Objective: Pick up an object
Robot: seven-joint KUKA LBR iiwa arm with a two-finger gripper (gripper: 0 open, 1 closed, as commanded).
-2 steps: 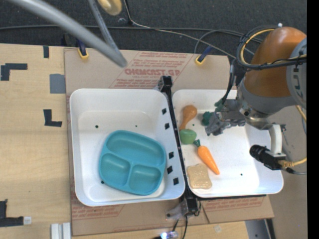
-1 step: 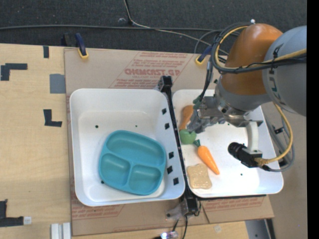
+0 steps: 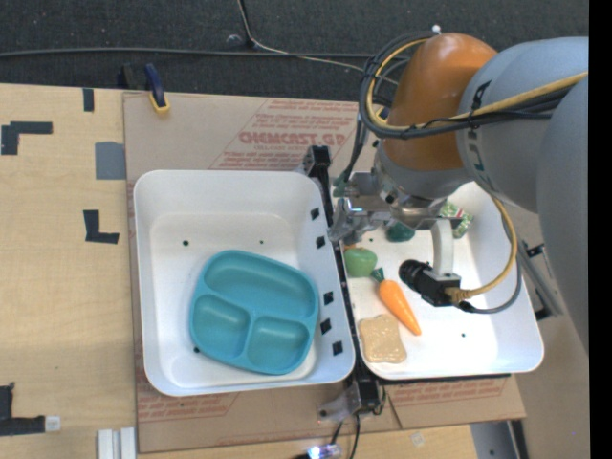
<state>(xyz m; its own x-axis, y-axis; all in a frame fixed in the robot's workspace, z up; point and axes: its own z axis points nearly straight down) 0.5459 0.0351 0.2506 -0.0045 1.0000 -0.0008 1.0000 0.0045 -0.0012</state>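
carrot (image 3: pixel 399 306): orange, lying in the right bin (image 3: pixel 497 347), long axis slanted, leafy end up-left, tip down-right
neighbours: green lump (image 3: pixel 361 261) just beside the carrot's leafy end, tan bread slice (image 3: pixel 382 338) just below it
gripper (image 3: pixel 394 220): hangs above and a bit left of the carrot, past the green lump; can't tell how the hand is set, wrist blocks it
next move, my guess: slide down-right along the carrot, square up across its axis
farther off: blue tray (image 3: pixel 254 311) in the left bin (image 3: pixel 163 199), well apart from the carrot
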